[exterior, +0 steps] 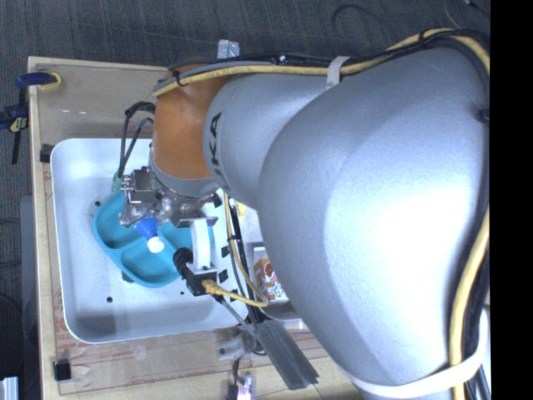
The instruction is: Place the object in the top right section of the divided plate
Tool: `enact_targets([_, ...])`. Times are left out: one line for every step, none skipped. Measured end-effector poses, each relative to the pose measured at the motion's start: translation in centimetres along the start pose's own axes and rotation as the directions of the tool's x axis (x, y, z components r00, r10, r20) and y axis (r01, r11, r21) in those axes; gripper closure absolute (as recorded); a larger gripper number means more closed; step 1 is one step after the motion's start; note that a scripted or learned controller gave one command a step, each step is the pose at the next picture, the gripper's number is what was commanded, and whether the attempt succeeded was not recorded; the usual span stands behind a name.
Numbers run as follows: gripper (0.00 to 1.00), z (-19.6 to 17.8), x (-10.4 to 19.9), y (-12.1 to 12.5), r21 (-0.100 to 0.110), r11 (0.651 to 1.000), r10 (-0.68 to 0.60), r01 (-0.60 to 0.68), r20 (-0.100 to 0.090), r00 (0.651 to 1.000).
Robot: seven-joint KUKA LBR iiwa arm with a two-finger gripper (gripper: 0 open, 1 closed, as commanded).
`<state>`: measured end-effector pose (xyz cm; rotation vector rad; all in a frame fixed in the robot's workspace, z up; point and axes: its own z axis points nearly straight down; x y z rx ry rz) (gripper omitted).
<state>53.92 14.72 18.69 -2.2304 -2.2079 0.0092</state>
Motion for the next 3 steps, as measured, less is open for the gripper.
enact_targets([1.0,7.1,-0.7,-0.7,-0.018,0.996,-0.092,0.092,-0.005,0.996])
enact_targets([1.0,-0.4,-5.8,0.3,-0.004,0.975,-0.224,0.224,0.0,0.975])
enact_targets([1.0,-0.5,-3.4,0.0,-0.001,0.88,-0.475,0.475,0.0,0.88])
